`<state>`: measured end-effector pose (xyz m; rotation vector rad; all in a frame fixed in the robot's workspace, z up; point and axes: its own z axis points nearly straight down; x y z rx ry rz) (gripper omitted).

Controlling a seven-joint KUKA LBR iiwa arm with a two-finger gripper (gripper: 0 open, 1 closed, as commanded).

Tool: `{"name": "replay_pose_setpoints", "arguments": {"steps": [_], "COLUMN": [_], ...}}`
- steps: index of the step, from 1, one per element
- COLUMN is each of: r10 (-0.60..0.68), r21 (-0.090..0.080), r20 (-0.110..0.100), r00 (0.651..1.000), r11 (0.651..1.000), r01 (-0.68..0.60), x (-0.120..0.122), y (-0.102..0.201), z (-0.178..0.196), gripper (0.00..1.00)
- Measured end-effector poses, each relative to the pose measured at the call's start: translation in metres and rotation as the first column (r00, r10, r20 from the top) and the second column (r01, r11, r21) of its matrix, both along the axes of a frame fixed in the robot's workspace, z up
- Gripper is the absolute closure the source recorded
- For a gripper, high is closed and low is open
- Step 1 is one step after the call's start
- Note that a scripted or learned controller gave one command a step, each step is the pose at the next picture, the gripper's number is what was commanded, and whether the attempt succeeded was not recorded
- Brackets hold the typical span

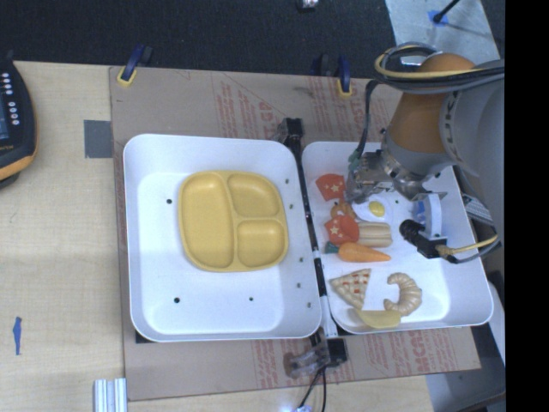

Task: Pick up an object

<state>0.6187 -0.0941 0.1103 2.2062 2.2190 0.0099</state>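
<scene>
Single fixed camera, mounted above the bench (69, 230), looking down at a slant. Both white bins in frame: left bin (146, 256), right bin (463, 290). Arm (429, 118) enters from the right. Dark floor along the far edge.

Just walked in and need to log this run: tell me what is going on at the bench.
A grey arm with an orange band reaches in from the right, its gripper down over the right bin among toy food: a fried egg, carrot, pizza slice and croissant. Nothing looks lifted. A yellow divided tray lies in the left bin.
</scene>
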Motion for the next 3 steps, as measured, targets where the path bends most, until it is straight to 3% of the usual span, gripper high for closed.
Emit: {"name": "replay_pose_setpoints", "arguments": {"steps": [1,2,3], "r10": [0.000,0.000,0.002], "r21": [0.000,-0.002,-0.003], "r20": [-0.001,-0.001,-0.001], "r00": [1.000,1.000,1.000], "r11": [1.000,1.000,1.000], "r01": [0.000,-0.001,-0.002], "x": [0.000,0.000,0.000], "y": [0.000,-0.001,-0.001], "z": [-0.001,0.010,0.009], "gripper": [0.00,1.00,0.00]}}
